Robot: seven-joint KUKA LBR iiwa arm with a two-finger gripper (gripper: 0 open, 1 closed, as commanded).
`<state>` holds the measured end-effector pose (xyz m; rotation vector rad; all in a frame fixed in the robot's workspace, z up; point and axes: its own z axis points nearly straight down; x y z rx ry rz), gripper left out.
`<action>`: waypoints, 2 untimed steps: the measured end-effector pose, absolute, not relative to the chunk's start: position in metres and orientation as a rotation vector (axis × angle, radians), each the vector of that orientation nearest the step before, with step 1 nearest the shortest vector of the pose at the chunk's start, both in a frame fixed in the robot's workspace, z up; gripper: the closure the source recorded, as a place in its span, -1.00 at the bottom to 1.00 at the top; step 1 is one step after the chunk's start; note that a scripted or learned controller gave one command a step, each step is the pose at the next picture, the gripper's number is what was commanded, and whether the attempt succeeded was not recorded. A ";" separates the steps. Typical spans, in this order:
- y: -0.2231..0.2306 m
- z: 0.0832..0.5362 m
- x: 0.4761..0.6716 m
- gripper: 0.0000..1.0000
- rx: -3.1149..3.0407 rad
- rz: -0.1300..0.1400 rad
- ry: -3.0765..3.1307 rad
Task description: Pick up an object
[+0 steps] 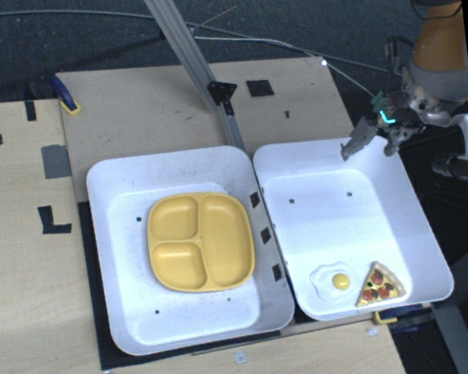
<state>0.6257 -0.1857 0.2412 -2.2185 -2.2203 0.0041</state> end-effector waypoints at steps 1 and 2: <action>-0.186 0.242 0.626 -1.00 -2.220 0.002 -2.223; -0.192 0.181 0.623 -1.00 -2.218 0.008 -2.219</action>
